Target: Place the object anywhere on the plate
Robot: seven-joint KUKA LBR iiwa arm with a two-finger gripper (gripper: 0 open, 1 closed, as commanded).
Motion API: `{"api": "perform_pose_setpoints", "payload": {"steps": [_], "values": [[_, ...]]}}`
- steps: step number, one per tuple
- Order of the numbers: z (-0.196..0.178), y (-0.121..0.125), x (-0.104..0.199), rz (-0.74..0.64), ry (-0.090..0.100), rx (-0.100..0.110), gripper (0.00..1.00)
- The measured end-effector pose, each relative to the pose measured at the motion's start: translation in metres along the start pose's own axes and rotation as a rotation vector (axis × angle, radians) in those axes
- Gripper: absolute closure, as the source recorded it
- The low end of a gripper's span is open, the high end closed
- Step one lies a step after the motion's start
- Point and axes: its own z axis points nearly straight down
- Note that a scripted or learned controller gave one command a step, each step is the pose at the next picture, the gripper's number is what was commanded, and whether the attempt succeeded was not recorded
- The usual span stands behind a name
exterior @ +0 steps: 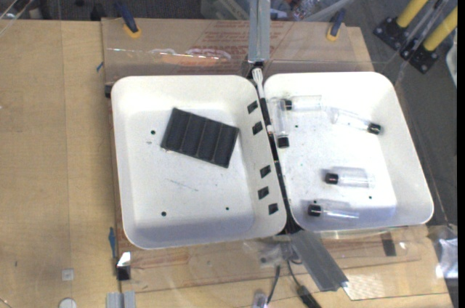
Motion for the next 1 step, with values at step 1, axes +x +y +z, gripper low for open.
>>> {"api": "perform_pose_setpoints", "payload": {"steps": [1], "values": [[-0.01,-0.0011,0.0015,-0.006,0.0,-0.002,1.0]]}}
